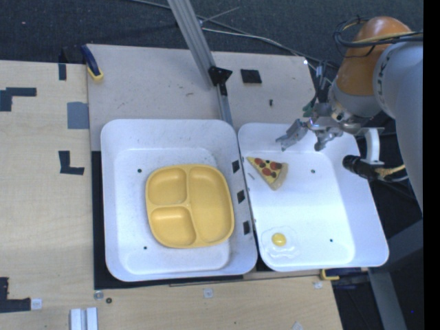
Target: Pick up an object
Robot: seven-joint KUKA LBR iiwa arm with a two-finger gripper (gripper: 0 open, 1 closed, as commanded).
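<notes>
The arm (385, 67) runs out of the picture at the right edge, so its base is unseen. The gripper (304, 137), above the right bin's (357, 232) far rim, is too small to tell how its fingers stand.

Bench (158, 91): 2 white bins side by side; left bin (113, 184); right bin (357, 239).
</notes>
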